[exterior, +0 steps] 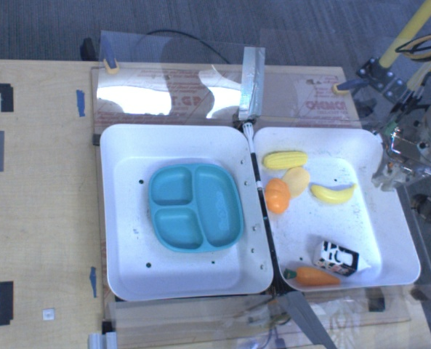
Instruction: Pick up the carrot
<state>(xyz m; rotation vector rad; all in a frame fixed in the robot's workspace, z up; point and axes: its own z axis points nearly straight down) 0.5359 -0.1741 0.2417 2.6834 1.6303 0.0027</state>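
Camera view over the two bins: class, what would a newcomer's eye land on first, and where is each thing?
The turquoise divided plate stands out, sitting in the middle of the left bin. In the right bin, bright toy foods cluster near the divider: a corn cob, an orange and a banana. The carrot lies at the near edge beside a black-and-white carton.

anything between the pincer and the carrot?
Camera view: bare white bin floor, mostly. The black-and-white toy sits just above the carrot, near the line from the pincer.
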